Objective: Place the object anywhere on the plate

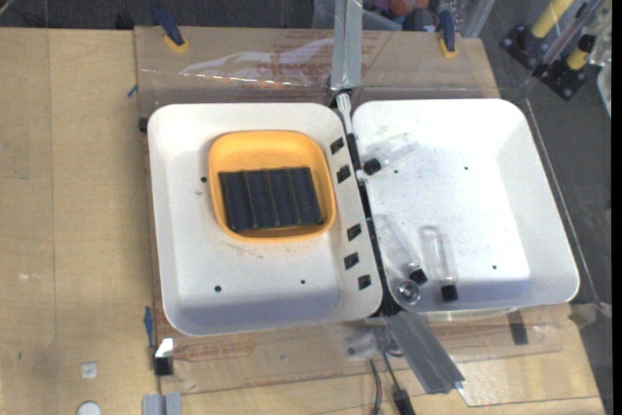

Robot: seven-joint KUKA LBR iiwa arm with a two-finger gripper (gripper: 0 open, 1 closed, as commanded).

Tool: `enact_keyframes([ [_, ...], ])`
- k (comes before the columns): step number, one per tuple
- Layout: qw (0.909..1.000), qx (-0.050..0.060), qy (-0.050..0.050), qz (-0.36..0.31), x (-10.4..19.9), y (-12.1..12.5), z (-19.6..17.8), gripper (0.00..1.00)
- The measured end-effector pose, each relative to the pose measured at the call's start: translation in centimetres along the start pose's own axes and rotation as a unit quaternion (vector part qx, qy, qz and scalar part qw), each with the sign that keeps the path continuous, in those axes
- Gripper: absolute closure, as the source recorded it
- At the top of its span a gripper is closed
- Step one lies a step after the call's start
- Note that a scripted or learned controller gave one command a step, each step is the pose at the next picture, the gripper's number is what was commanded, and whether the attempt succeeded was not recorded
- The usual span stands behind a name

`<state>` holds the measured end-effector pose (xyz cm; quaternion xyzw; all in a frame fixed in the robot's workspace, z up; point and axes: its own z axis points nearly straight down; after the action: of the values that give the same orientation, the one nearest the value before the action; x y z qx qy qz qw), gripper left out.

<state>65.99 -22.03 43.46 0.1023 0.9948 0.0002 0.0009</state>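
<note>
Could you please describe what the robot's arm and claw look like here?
Their colours, shape and cabling cannot be told from this picture. It takes in the white left bin, an orange plate in it bearing a black ribbed object, and the white right bin.

Dark ribbed rectangular object (271, 198) lies flat on the orange plate (225, 154); left bin.

Orange plate (225, 154) under a black ribbed object (271, 199) — white bins (185, 277), tan bench (63, 209)
</note>
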Motion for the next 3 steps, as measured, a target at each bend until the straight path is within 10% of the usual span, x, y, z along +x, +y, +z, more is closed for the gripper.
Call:
enact_keyframes([
  [2, 0.9765, -0.001, -0.003, -0.215, -0.8, 0.1, 0.0, 1.0],
  [3, 0.9341, -0.001, -0.003, -0.357, -0.92, 0.11, 0.0, 1.0],
])
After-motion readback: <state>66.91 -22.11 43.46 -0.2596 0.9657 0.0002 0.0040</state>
